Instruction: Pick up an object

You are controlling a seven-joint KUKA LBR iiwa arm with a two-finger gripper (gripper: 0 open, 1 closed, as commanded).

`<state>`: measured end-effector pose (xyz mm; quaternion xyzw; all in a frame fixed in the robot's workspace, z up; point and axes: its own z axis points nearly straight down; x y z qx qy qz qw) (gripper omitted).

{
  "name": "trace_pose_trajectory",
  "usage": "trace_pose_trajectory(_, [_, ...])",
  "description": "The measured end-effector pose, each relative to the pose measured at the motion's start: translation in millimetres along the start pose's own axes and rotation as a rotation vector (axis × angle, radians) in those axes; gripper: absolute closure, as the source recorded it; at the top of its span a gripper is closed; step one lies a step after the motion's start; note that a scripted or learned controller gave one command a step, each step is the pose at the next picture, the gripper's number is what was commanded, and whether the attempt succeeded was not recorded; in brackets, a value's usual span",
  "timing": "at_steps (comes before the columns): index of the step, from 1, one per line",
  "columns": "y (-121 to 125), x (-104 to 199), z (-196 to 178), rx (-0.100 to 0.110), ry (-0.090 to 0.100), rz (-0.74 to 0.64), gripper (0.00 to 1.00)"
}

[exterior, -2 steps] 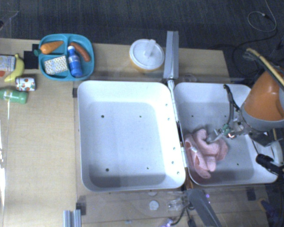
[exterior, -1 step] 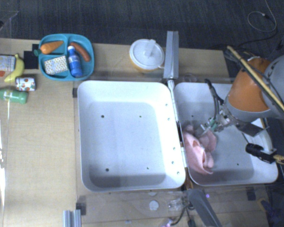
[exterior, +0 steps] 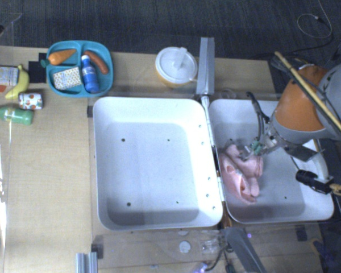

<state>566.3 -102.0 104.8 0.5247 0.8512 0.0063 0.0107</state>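
A crumpled pink cloth (exterior: 242, 172) lies in the right white bin (exterior: 284, 206), near its left wall. My gripper (exterior: 256, 148) comes in from the right and hangs right at the cloth's upper edge, low over the bin floor. The grey arm with its orange band (exterior: 298, 107) rises behind it at the right.
The left white bin (exterior: 153, 164) sits beside the right one, split from it by a metal divider (exterior: 204, 67). At the bench's back stand a lidded white cup (exterior: 177, 66) and a blue tray of toy food (exterior: 79, 68). Small toys (exterior: 14, 92) lie far left.
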Motion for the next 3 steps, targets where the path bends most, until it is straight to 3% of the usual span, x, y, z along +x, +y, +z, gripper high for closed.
trace_pose_trajectory(1, [59,8,-154,0.016,0.008,0.042,1.0])
trace_pose_trajectory(2, [3,22,-226,0.02,0.006,0.252,1.0])
trace_pose_trajectory(3, [-12,58,-109,0.023,0.009,0.254,1.0])
